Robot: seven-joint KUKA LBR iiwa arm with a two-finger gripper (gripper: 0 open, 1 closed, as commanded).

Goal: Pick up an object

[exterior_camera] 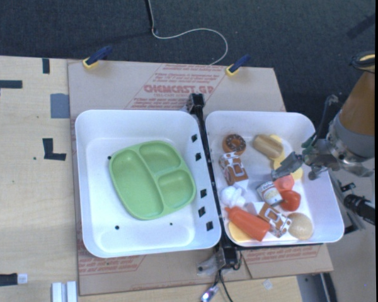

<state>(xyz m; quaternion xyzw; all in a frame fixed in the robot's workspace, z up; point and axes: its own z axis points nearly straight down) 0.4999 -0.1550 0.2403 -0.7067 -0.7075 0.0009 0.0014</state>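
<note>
From my station: cardboard sheet covers the bench under both bins, clamped at its far edge. Left bin holds a green divided plate, lying flat, slightly turned. Right bin carries the pile of toy food. The arm comes in over the right bin's right rim. I read the gripper as hanging over the bin's right-centre, one dark finger slanting down-left toward the clutter; whether it is released or clenched I cannot tell, and I see nothing gripped. Below it, an orange carrot-like piece lies near the front wall; a bread roll sits toward the back; a chocolate doughnut just left of it; a pale egg-like piece in the front right corner.
</note>
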